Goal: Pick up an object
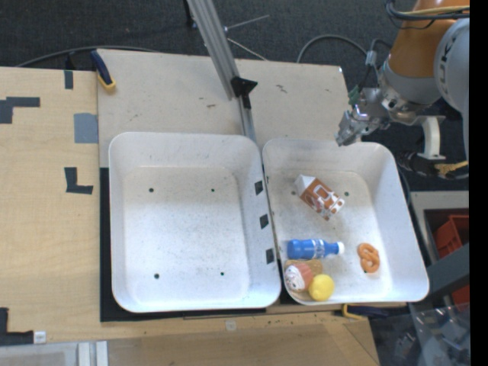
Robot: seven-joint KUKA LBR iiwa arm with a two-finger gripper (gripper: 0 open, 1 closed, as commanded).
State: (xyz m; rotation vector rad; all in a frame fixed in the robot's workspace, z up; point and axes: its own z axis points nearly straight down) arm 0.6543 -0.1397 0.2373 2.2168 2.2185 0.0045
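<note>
Right bin (396,204), near edge: one yellow ball (322,287) touching one round pink-and-white toy (296,276); one blue bottle (312,248) lying flat just beyond; one orange pretzel (369,258) near the right wall; one orange-and-white carton (319,194) mid-bin. Left bin (183,219): one. Gripper (349,132): one, over the right bin's far rim, holding nothing; opening cannot be told

Two white bins (183,145), faintly speckled, sit on a pale wooden bench (46,204) patched with grey and black tape, holding a blue bottle (313,248), a yellow ball (322,287), an orange pretzel (369,258) and a brown-and-white carton (318,194).
</note>
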